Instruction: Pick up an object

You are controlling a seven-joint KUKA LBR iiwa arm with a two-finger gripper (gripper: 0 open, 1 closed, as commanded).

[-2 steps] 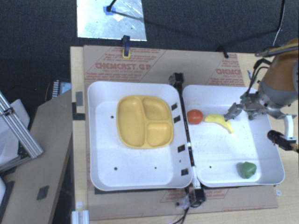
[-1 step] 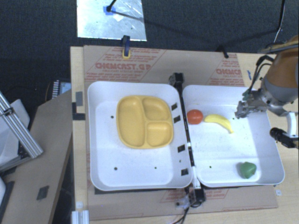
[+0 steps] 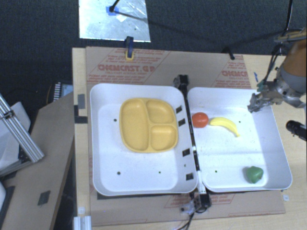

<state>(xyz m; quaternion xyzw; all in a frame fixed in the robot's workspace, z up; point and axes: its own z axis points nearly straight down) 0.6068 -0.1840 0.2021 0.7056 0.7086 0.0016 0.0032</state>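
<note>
A curved yellow plastic banana (image 3: 225,125) lies mid-right in the frame, inside the right white bin (image 3: 276,143), its left end touching a small orange-red ball (image 3: 200,120). A green lumpy toy (image 3: 254,174) sits lower right. The gripper (image 3: 256,102) hovers upper right, holding nothing; its opening I cannot tell. A descent onto the banana could knock the ball, letting both roll.

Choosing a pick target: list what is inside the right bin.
The right bin holds a red-orange tomato, a banana beside it, and a green object near the front corner. The gripper hangs over the far right part, hiding that floor patch.
</note>
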